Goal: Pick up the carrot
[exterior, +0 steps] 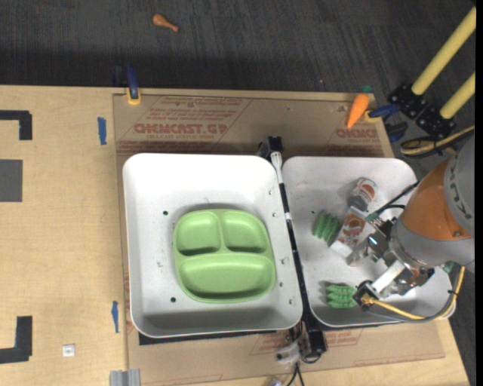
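One gripper, mine, hangs low over the right bin, reaching in from the right side of the picture. I cannot tell from this angle whether it is open or closed, and I see nothing clearly held in it. Just beside it, on the left, lies a small red and white packet. Against the packet's left side is a green ridged thing. A little farther back in the same bin is a red and white can with a silvery end, tilted. Near the front rim of this bin lies another green thing, long and bumpy.

The carrot is not in either bin. It is orange with a green top and lies on the cardboard bench just past the far rim of the right bin, well apart from my gripper.

The left bin holds a pale green divided plate with three sections. On the dark floor beyond the bench lies a small orange thing.
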Robot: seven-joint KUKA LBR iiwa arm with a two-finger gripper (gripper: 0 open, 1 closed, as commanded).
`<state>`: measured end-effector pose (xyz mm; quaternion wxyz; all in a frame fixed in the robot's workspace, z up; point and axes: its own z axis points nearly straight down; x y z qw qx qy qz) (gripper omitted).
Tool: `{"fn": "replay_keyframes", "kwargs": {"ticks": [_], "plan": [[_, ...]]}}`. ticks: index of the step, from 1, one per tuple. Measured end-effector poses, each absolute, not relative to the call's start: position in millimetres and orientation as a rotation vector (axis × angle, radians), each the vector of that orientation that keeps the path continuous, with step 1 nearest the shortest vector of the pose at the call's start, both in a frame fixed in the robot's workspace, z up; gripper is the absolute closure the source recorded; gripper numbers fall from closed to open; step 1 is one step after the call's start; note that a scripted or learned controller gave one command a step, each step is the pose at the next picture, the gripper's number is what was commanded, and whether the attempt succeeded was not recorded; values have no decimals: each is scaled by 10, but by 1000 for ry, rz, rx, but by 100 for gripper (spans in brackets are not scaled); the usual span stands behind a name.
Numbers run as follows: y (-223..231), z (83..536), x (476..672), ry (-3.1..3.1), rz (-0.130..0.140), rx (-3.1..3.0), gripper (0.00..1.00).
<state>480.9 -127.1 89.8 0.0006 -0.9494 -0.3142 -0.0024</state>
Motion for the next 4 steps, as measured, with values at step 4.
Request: {"fn": "replay_keyframes", "kwargs": {"ticks": [4], "plan": [[-1207, 1698, 4790, -1884, 1, -2511, 0]]}}
